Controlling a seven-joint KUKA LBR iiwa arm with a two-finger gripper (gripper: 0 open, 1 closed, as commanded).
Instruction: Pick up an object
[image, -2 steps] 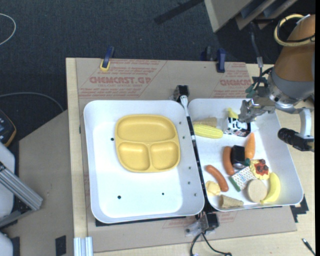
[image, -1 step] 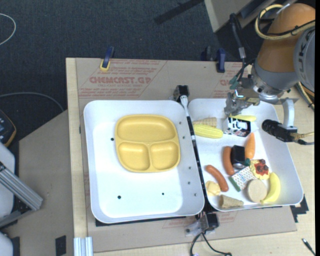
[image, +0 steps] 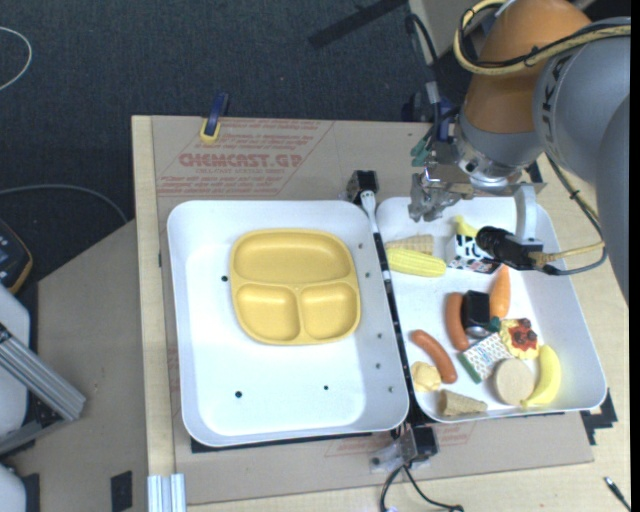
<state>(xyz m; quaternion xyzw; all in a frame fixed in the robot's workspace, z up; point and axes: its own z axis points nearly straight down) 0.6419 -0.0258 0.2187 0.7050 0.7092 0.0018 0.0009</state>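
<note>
Hovering over the right shallow white plastic bin (image: 580, 330), at its far-left corner, the metal two-finger gripper (image: 428, 205) points down; finger state cannot be told. Just beside it lies a ribbed yellow plastic corn cob (image: 415, 263). A glossy yellow three-compartment plastic tray (image: 295, 285) sits in the left white bin (image: 200, 330).

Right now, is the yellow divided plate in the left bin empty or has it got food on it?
Empty. The yellow plate shows three bare compartments; the toy food lies in the right bin.
</note>
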